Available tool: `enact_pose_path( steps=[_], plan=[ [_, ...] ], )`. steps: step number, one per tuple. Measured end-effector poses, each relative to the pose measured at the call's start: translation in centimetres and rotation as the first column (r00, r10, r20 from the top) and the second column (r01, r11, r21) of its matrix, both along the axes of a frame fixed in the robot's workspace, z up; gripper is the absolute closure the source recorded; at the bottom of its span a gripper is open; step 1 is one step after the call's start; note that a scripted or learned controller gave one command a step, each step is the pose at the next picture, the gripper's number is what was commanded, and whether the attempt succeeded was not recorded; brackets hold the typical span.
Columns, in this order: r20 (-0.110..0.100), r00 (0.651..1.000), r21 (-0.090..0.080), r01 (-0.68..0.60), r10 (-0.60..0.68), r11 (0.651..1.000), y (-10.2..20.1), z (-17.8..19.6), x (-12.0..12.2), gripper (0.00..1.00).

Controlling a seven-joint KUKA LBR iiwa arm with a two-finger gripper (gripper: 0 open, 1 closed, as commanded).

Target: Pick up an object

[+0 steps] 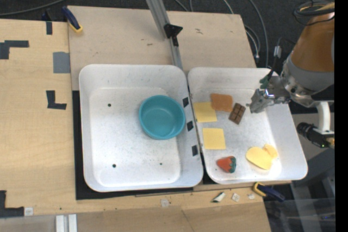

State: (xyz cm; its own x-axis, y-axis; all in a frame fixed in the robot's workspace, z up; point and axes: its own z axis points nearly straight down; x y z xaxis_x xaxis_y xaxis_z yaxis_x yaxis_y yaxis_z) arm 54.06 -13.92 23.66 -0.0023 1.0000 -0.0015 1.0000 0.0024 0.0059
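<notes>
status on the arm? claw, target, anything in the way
Claw over the right bin, nothing seen between its fingers. Nearest item: chocolate piece, just left of it, lying flat. Brown slab close beside the chocolate; no other obstruction.

The round teal plastic bowl (161, 117) looks smooth and a bit shiny. The two white plastic bins (98, 84) look speckled and matt. The light brown wooden bench top (32, 133), left of frame, looks flat and dull.
</notes>
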Motion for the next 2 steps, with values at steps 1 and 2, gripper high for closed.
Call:
enact_pose_path(
  steps=[1,2],
  plan=[
    [-0.001,1.000,0.000,0.000,0.000,1.000,0.0,5.3,0.1,1.00],
    [-0.009,1.000,0.002,-0.003,0.003,1.000,5.4,4.0,-0.9,1.00]
  ],
)
